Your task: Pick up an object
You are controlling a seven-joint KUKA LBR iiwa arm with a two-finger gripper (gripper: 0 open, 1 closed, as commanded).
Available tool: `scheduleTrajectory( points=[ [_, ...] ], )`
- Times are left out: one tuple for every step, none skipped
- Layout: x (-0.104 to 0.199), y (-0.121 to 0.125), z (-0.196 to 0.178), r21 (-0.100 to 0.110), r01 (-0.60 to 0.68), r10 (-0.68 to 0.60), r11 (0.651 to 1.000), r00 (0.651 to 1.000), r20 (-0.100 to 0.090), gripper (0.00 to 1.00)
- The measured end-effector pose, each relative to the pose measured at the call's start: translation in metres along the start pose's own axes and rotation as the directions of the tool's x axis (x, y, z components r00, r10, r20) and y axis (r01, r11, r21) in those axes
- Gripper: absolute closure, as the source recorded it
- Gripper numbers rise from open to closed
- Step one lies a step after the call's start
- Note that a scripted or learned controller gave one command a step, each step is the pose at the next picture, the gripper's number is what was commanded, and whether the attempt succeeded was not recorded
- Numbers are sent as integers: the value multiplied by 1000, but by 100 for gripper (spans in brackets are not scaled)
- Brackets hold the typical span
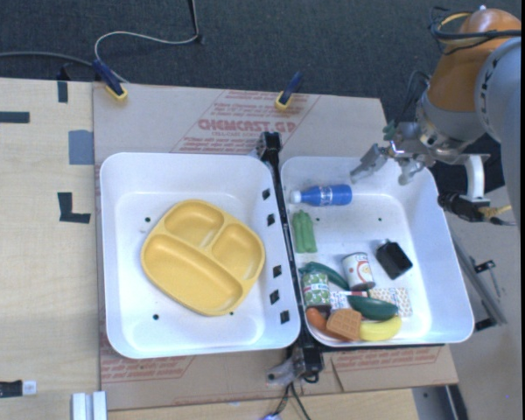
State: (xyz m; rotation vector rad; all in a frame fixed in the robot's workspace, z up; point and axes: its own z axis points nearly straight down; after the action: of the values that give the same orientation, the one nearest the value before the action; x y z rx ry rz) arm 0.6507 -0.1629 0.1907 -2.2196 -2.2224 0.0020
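From above, the worktop (35, 234) carries a cardboard sheet (245, 121) with two white bins side by side on it. The left bin (122, 234) holds a yellow divided plate (203, 256), lying flat near its middle.

The right bin (437, 243) holds the loose objects. A blue bottle (325, 196) with a white cap lies on its side near the far edge, close to the divider. Just below it a green stick-shaped piece (304, 232) lies along the divider wall. A small can (358, 269) with a red and white label sits near the middle, and a black block (394, 258) lies just beside it toward the right. In the near corner a crowded heap packs together: a dark green item (319, 284), an orange-brown piece (343, 325), a yellow banana (379, 329) and a green vegetable shape (372, 307), touching or overlapping one another.

The gripper (387, 166) hangs at the far right rim of the right bin, its jaws spread apart with nothing between them. The bottle is the nearest object, well apart from the heap. Two yellow-and-blue clamps (111, 81) pin the cardboard's far edge.
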Motion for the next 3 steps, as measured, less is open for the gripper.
scheduleTrajectory(
  points=[
    [1, 18, 85, -18, 0, 0, 1000, 1000, 3, 0],
    [16, 18, 90, -27, -2, 2, 1000, 1000, 9, 0],
    [18, 22, 74, -38, 1, -1, 999, 1000, 7, 100]
  ],
)
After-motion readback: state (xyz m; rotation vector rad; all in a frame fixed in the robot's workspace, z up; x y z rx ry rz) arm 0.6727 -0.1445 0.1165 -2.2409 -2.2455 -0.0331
